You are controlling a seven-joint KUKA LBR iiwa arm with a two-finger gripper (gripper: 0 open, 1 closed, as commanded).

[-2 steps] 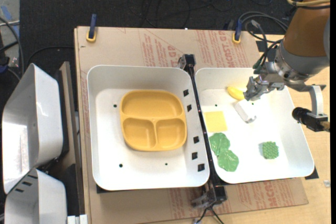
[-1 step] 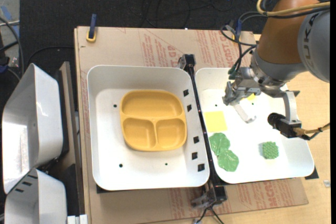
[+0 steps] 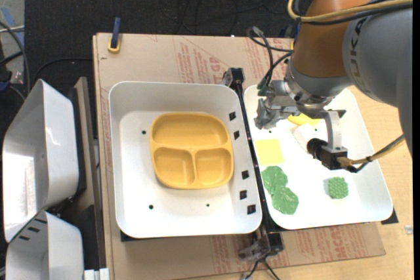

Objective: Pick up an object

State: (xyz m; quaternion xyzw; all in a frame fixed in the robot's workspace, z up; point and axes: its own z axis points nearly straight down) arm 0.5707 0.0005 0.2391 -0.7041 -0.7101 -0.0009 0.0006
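Objects in the right bin point(image 3: 367, 206), we note: pale yellow square point(image 3: 270, 151), green leafy piece point(image 3: 281, 191), small green studded piece point(image 3: 337, 187), gripper point(image 3: 298, 120) low over the bin's far part, finger state we cannot tell, yellow divided tray point(image 3: 192, 149) in left bin point(image 3: 125, 160).

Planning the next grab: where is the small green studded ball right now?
In the camera view the green ball lies in the right bin, near its lower right corner, right of the flat green leafy piece and below the gripper.
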